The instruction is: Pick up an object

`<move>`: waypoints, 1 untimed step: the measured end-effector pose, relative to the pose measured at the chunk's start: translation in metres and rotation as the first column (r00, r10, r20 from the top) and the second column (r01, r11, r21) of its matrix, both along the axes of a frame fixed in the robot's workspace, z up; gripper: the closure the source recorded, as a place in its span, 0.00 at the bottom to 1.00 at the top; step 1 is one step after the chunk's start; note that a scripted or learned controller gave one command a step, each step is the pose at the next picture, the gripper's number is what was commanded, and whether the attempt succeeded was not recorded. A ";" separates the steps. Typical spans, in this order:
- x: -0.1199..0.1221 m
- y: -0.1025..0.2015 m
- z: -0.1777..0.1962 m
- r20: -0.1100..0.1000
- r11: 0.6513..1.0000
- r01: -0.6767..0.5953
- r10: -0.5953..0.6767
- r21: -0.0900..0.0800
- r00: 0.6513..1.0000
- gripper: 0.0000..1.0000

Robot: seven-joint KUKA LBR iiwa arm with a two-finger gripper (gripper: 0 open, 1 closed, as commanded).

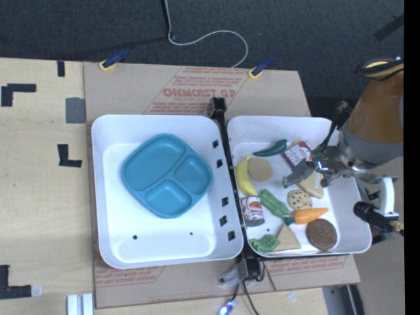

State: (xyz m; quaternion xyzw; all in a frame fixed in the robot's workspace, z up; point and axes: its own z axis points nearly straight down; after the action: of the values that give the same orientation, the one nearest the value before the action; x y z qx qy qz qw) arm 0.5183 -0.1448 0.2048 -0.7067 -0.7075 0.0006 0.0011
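The gripper [303, 174] hangs low over the right bin [341, 247], fingers parted and nothing between them. This looks like the approach step; next it must descend and close on one item. Nearest is the cracker [311, 187], just beside it; the carrot [309, 215] below lies left-right, tip pointing right.

- Rounded grey arm [375, 140] with a glossy orange band [382, 107] above the wrist.
- Dark metal two-finger gripper [300, 174], slim and angular.
- Black cable [333, 126] along the wrist.
- White bracket [388, 199] with black fittings.
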 end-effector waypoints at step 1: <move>-0.037 0.074 -0.022 -0.005 1.000 -0.005 0.005 0.003 1.000 0.00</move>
State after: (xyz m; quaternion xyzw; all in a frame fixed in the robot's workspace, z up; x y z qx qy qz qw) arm 0.4812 -0.0707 0.1824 -0.7049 -0.7093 0.0013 0.0041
